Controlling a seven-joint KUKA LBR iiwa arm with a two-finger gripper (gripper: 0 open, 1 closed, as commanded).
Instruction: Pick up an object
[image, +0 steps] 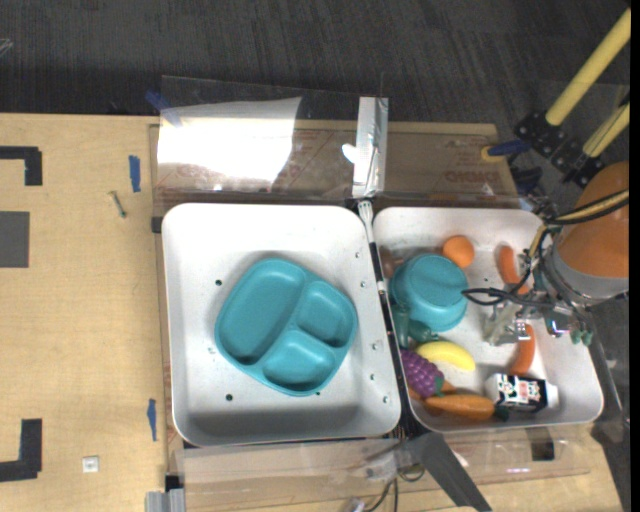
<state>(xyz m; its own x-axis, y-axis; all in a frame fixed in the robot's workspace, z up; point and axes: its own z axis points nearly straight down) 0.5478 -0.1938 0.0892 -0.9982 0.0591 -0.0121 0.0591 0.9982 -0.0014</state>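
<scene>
— Any writing you can read here?
— Faint reddish print on the brown cardboard (455, 165) along the far edge behind the right bin (585, 395), too blurred to read. The small black-and-white carton (520, 391) carries markings, also illegible.

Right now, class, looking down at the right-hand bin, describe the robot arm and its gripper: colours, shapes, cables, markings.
The grey robot arm enters from the right, rounded, with a broad orange band above the wrist. Thin black cables loop from it toward the small metallic two-finger gripper, which looks silvery with pale fittings. No markings are legible.
</scene>
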